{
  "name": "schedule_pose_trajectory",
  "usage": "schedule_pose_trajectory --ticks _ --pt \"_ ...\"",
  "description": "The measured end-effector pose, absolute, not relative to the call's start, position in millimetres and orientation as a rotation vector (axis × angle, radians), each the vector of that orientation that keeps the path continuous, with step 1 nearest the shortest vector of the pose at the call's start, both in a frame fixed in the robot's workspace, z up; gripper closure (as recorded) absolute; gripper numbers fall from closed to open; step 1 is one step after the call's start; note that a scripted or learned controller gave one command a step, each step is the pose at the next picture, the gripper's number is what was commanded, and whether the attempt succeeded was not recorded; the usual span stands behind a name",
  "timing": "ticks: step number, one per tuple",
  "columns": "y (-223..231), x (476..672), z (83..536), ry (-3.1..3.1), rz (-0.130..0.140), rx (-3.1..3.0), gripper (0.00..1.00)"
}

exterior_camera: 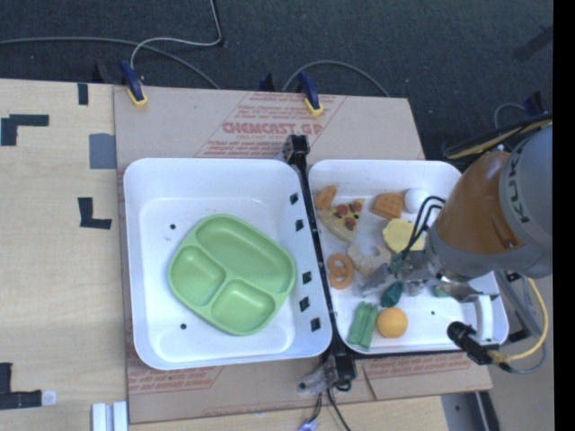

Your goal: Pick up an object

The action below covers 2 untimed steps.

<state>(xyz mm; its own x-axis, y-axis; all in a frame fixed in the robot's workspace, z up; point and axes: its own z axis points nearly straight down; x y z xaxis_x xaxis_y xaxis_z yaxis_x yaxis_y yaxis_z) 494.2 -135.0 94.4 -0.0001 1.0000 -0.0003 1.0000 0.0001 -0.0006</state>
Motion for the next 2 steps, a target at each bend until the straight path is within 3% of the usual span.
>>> schedule_pose_trajectory --ticks 1,2 --pt "-134 493.6 103 -2.219 0.002 -2.219 1.00" --pt "-48 498.7 184 -2.223 0.000 -2.218 1.00"
